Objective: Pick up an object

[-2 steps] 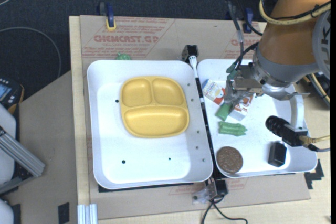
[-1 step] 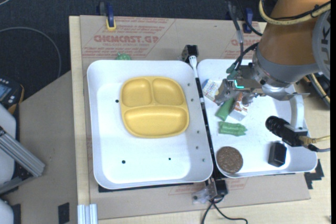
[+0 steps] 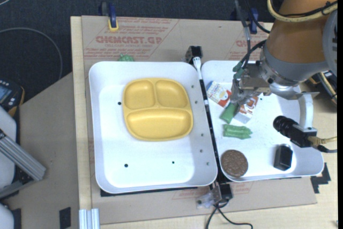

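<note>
Your left bin holds one thing: a yellow divided plate, three compartments, lying flat toward the bin's far half. Your right bin carries the loose objects. A green stick lies slanted just below the hand, and a second green piece sits just beside it, nearer the camera. A red-and-white packet lies close to the divider between the bins, and another red-and-white item sits partly hidden under the hand. A brown round disc rests at the near left corner; a small black block sits near the near right edge. The arm reaches in from the right, wrist pointing down over the right bin. The hand is low among the packets and the green stick; you cannot tell its opening, nor whether it grips anything.
</note>
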`<state>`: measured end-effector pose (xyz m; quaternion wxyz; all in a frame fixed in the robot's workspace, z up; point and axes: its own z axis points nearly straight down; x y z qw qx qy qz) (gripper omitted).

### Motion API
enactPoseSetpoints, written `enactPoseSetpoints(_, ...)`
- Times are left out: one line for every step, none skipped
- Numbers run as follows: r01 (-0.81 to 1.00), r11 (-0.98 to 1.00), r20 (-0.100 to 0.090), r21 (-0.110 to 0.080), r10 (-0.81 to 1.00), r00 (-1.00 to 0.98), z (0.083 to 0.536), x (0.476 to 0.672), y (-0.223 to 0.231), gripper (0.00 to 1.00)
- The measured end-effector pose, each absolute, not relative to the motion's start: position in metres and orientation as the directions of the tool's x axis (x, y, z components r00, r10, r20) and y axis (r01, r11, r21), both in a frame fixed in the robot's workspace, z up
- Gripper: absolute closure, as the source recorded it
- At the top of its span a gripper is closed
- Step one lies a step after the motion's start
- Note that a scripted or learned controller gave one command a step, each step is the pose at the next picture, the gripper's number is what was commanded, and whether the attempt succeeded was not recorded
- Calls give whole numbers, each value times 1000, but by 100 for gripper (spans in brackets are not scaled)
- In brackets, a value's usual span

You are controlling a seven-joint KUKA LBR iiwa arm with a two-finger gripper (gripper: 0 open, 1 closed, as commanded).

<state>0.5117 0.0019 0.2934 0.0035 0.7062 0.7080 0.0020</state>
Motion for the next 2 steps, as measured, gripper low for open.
enactPoseSetpoints(1000, 5, 2, -5, 1000, -5, 285, 478, 51, 100)
enactPoseSetpoints(1000, 2, 2, 14, 1000, -2, 391, 481, 53, 100)
